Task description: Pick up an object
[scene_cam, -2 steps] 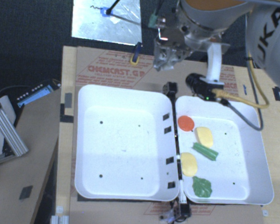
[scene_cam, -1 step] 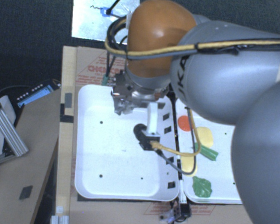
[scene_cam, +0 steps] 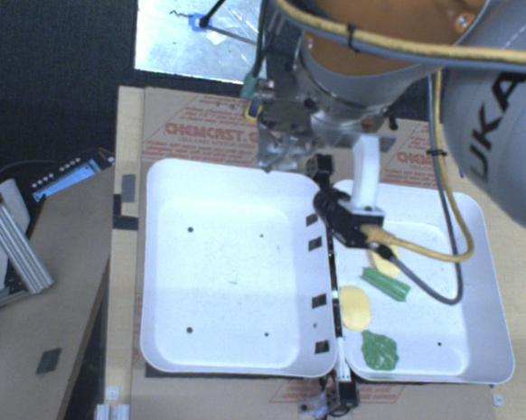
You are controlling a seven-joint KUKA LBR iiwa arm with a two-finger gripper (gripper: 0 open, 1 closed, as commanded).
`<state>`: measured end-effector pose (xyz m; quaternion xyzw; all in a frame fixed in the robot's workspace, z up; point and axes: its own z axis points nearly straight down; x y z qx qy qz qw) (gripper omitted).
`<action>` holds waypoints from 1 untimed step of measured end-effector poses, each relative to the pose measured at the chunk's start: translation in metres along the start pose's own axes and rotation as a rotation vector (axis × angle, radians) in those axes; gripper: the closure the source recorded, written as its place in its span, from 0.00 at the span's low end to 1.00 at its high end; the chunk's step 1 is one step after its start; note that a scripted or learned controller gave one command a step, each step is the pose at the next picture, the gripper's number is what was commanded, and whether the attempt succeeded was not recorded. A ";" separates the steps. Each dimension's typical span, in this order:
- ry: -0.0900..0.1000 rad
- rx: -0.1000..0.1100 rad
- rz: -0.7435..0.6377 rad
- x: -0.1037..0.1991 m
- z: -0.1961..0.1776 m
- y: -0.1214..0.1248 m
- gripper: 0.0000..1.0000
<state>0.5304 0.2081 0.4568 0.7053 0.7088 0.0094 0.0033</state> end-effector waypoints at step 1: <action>-0.005 0.013 -0.001 0.009 -0.036 -0.019 1.00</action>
